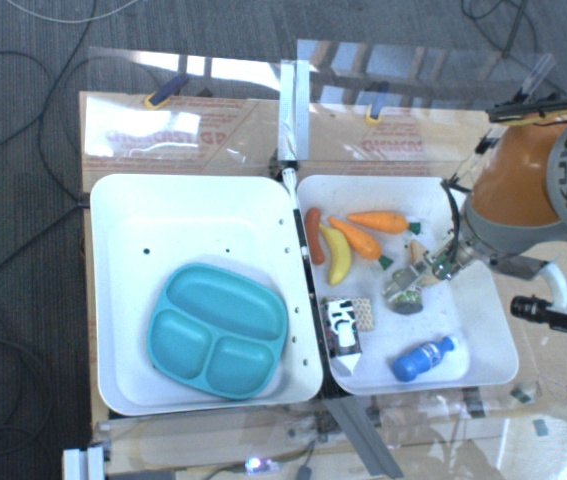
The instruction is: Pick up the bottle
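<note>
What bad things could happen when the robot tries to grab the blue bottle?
The bottle lies on its side, so it might roll away when touched. It sits near the right bin's front wall, leaving little room there. The gripper hovers by the carrots and banana, so it may bump those instead.

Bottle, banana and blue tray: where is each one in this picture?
bottle (422, 359): camera view, middle of its blue body, near the right bin's front edge.
banana (339, 253): camera view, middle of its yellow curve, right bin.
blue tray (219, 330): camera view, the ridge between its compartments, left bin.
</note>
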Controlling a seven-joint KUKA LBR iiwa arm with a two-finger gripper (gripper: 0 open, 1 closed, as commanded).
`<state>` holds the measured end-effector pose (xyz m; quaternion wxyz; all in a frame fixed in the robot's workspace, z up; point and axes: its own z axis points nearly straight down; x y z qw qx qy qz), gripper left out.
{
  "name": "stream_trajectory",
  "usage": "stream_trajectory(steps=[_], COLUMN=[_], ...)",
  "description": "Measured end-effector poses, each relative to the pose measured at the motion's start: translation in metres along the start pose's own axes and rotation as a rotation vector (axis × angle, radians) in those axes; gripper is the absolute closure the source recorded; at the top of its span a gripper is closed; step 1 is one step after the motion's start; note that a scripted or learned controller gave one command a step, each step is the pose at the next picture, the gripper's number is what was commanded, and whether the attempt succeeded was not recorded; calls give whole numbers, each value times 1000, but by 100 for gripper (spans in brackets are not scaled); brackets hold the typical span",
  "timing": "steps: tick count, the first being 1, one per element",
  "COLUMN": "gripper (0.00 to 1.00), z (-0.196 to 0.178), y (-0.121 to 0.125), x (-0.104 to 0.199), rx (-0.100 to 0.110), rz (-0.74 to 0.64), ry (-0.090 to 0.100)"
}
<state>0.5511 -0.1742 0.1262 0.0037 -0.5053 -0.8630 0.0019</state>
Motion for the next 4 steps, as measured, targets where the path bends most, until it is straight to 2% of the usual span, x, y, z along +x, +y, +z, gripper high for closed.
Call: stream_trajectory(steps=[1,2,3,4], gripper=[0,0,0,0], z=[33,-3,-3,36], y=[-70,-74,-74,-49], x=[-2,6,6,43], rx=[-7,-5,-5,-9], rz=[-176,-154,-154,-344], ry=[-5,2,2,-17])
